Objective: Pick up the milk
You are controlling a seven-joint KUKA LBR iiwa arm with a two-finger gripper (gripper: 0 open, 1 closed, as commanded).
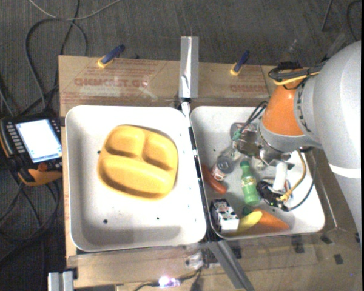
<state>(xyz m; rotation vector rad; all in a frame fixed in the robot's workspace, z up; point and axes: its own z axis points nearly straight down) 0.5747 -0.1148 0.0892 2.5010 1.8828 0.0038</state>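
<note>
White plastic bins sit side by side on the bench. The left bin (79,180) carries a yellow divided plate (138,160), lying towards its far edge and clear of all four walls.

The right bin (315,220) carries the loose items. The milk (225,216), a small white carton with dark print on top, lies in the bin's near left corner, close against the left wall. Just beside it along the near edge lie a yellow banana (250,220) and an orange carrot (273,222), the two touching. A green bottle (249,184) lies near the bin's centre. A small grey-capped container (222,166) lies to its left, with a red-orange piece (216,184) beside that, near the left wall.

The arm's orange band (282,111) hangs over the far right part of the right bin. The gripper (270,162) is below it, over the bin's centre, just right of the green bottle and well apart from the milk. Cables and housing mask it; whether it is spread or pressed together cannot be told. Nothing is seen held in it.
</note>
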